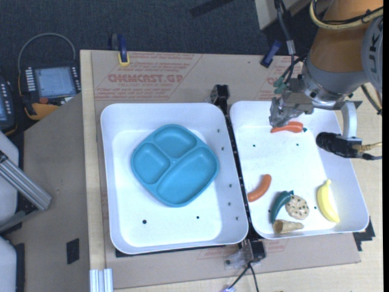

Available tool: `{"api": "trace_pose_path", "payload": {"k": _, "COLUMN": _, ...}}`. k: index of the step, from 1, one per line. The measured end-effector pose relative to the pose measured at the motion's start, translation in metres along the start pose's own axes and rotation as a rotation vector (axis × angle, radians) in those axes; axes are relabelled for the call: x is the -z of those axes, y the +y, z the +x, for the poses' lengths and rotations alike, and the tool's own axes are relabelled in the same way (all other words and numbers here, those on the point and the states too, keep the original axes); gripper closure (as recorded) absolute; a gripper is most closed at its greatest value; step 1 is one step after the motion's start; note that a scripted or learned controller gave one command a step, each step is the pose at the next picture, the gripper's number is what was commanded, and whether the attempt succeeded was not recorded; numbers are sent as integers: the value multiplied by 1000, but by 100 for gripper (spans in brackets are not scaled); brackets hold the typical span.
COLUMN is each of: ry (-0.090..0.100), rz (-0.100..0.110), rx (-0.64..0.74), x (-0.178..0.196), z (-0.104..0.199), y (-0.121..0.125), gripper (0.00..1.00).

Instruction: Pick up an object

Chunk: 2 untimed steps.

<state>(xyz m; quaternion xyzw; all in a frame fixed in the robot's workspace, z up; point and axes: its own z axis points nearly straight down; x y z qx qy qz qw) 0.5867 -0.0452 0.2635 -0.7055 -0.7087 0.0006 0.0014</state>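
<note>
Hanging low over the far part of the right shallow white bin point(340, 224), the grey two-finger gripper point(284, 121) is seen directly above a small orange carrot-shaped toy point(287, 128). Contact appears likely. Whether the jaws are spread or pinching cannot be told.

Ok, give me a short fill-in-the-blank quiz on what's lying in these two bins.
1. The blue tray lies in the ____ bin.
2. The banana lies at the right bin's ____ side.
3. The gripper is right above the ____ at the right bin's far end.
4. The tray has ____ compartments.

Missing words: left; right; carrot; three
</note>
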Motion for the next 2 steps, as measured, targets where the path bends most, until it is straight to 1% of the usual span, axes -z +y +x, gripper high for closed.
{"api": "trace_pose_path", "payload": {"k": 1, "ry": 0, "rz": 0, "rx": 0, "x": -4, "z": 48, "y": -6, "gripper": 100}}
{"api": "trace_pose_path", "payload": {"k": 2, "ry": 1, "rz": 2, "rx": 2, "x": -18, "z": 111, "y": -5, "gripper": 100}}
